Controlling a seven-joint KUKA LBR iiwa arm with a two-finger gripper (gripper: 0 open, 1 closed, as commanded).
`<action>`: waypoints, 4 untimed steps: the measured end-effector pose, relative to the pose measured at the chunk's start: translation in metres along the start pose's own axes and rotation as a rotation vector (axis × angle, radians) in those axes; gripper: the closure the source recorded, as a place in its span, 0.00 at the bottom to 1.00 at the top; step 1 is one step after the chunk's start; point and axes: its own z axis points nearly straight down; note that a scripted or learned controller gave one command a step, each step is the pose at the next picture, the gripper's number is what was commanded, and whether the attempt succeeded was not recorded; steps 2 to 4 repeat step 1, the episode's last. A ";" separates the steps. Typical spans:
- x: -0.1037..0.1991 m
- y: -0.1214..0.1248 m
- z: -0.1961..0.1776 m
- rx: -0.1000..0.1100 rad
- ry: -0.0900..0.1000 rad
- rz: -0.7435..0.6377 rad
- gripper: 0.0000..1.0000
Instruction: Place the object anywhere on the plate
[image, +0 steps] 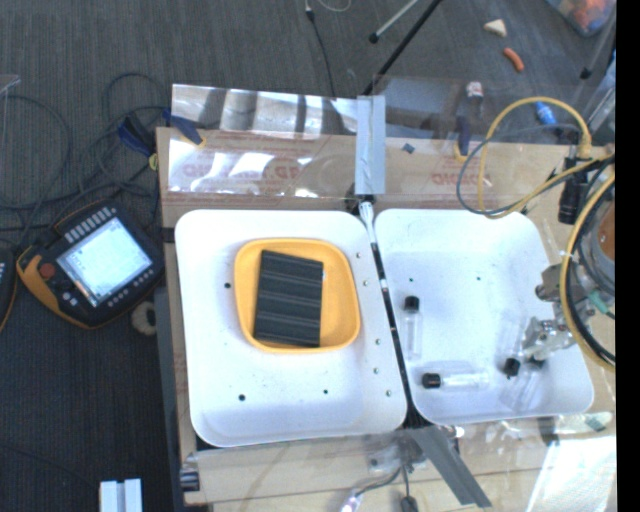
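A robotics lab: a handheld control tablet (95, 265) lies on dark carpet (80, 420) among loose cables (60, 180), and two white bins (290, 405) sit on a taped tabletop (300, 175).

Two white bins (290, 425) (480, 240) side by side; one yellow plate (297, 293), left; one dark ridged block (289, 298); three clear black-capped vials (412, 320) (455, 380) (520, 358), right.

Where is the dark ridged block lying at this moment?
In the camera view, the dark ridged block lies flat on the yellow plate, which sits inside the left white bin.
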 end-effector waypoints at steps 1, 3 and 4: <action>0.000 0.000 0.000 0.000 0.000 0.000 0.00; 0.000 0.000 0.000 0.000 0.000 0.000 0.00; 0.000 0.000 0.000 0.000 0.000 0.000 0.00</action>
